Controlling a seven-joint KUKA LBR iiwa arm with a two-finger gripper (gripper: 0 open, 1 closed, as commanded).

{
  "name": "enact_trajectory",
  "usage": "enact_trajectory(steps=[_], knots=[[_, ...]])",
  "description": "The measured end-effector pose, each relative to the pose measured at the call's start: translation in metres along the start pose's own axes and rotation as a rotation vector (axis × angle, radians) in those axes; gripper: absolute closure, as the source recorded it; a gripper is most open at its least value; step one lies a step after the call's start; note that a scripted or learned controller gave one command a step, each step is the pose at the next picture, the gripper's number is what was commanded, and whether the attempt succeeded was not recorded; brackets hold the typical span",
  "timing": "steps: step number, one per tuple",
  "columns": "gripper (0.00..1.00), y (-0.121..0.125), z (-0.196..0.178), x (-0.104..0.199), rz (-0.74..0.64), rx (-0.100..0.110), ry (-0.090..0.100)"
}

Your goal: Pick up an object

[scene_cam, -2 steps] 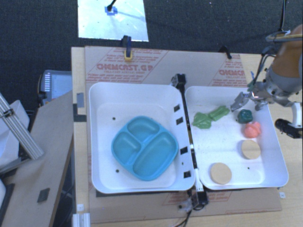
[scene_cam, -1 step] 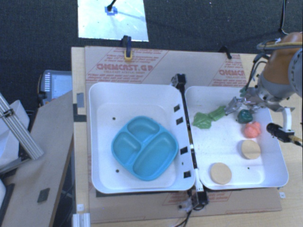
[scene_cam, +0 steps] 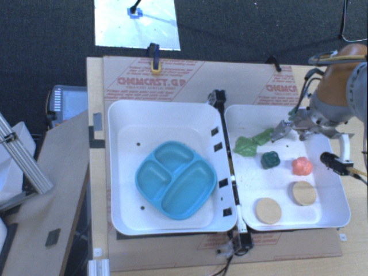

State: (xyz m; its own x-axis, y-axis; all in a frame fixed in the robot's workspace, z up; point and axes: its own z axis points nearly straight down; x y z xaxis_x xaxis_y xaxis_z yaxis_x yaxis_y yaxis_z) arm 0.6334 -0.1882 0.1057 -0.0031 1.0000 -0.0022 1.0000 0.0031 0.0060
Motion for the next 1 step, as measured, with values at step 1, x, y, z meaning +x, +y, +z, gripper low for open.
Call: enact_trajectory(steps=[1], knots=[[1.00,0.0005,-0.0097,0.0001,-0.003,-0.001,-0.001]])
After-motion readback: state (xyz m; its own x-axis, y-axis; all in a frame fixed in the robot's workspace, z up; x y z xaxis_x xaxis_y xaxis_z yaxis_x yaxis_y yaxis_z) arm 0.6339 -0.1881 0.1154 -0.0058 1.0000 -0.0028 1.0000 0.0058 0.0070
